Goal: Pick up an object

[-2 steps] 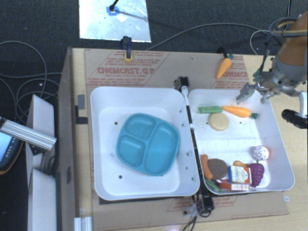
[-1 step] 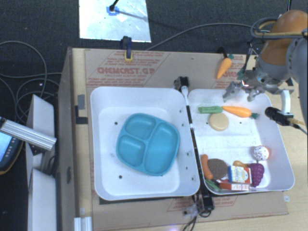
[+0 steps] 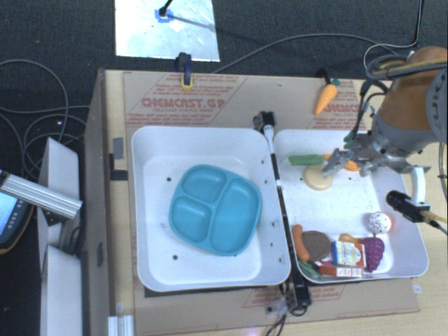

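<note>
My gripper hangs low over the far part of the right bin, on the grey arm with the orange band that comes in from the right. Right beside it lies a small orange piece, partly hidden by the gripper. A green bean-like piece lies just left of the gripper. A cream round disc sits just below and left of it.
Along the right bin's near edge lie a speckled white egg, purple grapes, a small carton, a brown round piece and an orange stick. The left bin holds a blue divided plate. A carrot lies on the cardboard behind the bins.
</note>
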Action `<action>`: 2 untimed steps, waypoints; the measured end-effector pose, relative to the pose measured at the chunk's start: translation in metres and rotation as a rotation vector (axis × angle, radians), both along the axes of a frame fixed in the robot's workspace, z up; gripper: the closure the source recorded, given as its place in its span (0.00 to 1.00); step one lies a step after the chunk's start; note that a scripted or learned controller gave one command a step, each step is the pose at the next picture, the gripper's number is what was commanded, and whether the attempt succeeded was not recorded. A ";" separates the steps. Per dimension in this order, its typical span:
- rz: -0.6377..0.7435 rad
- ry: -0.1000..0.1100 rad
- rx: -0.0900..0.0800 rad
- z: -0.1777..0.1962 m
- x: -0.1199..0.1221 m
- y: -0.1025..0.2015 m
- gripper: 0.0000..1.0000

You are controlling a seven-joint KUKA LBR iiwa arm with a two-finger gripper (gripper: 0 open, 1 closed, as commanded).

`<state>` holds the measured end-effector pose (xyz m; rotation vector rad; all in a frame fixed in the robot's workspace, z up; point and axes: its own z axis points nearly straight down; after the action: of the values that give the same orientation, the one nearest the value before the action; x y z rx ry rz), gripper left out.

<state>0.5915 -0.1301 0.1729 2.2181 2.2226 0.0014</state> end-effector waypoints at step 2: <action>0.002 0.000 0.001 -0.073 -0.007 0.033 0.00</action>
<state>0.5841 -0.0967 0.1002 2.2168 2.2249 0.0023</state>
